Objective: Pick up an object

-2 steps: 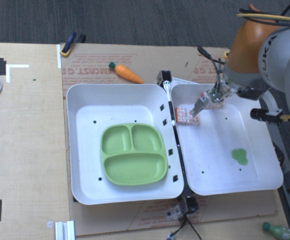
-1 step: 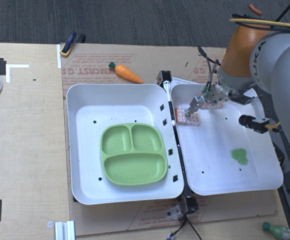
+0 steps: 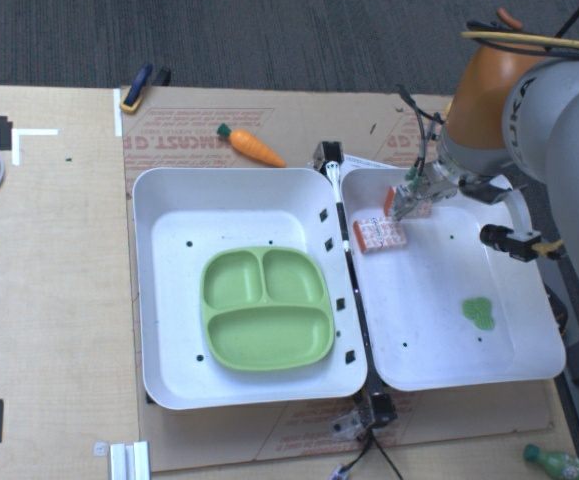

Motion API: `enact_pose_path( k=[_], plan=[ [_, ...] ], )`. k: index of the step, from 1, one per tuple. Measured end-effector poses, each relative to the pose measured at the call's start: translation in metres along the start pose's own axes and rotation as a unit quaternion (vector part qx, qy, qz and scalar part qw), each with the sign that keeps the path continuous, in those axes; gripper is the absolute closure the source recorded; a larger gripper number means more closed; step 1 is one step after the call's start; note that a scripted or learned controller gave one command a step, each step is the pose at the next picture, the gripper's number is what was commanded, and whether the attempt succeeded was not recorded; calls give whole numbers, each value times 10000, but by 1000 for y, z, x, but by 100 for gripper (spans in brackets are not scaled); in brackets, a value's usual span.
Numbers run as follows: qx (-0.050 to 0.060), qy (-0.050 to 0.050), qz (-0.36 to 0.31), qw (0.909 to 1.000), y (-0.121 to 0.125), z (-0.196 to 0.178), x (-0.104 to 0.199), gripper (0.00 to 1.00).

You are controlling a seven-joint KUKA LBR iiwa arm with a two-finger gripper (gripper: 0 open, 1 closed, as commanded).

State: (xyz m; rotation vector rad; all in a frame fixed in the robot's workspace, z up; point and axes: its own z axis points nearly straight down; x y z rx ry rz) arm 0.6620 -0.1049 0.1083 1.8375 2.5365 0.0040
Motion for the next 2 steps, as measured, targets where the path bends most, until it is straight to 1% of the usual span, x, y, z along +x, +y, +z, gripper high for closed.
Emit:
enact_pose_path(
  k=[1, 2],
  plan=[
    [30, 24, -453, 9990, 7, -141, 63, 100],
    [32, 24, -452, 9990, 7, -141, 63, 0]
  ],
)
